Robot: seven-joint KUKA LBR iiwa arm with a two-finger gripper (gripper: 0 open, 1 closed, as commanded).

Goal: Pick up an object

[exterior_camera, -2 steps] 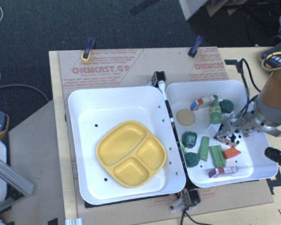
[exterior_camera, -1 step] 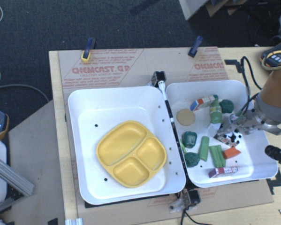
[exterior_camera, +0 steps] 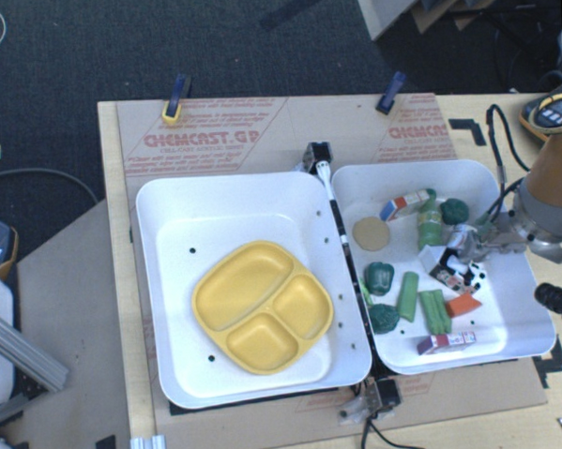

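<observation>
- Landmark is the right bin [exterior_camera: 522, 333]; everything below is placed against it
- Nearest its front rim: a red-and-white packet [exterior_camera: 446, 342] lying flat, long axis along that rim
- Just behind that: two green sticks [exterior_camera: 434, 309] side by side, long axes running front to back; an orange wedge [exterior_camera: 464, 304] to their right; dark green lumps [exterior_camera: 384, 317] toward the bin's left wall
- Mid-bin, right of centre: gripper [exterior_camera: 455, 255] low over the pile, arm [exterior_camera: 543, 205] coming in across the bin's right wall; a black-and-white object [exterior_camera: 471, 276] sits just in front of the tips, likely touching
- Fingers: too blurred and cluttered to read; can't tell whether they're spread, closed, or gripping anything
- Key relation: that black-and-white object lies just front-right of the tips; its long axis isn't readable, so treat it as compact
- Behind the gripper: a green bottle [exterior_camera: 430, 222], tan disc [exterior_camera: 371, 233], a red-white-blue tube [exterior_camera: 404, 204] near the back wall
- Across the bin's left wall: left bin [exterior_camera: 171, 272] holding a yellow divided tray [exterior_camera: 263, 306]
</observation>
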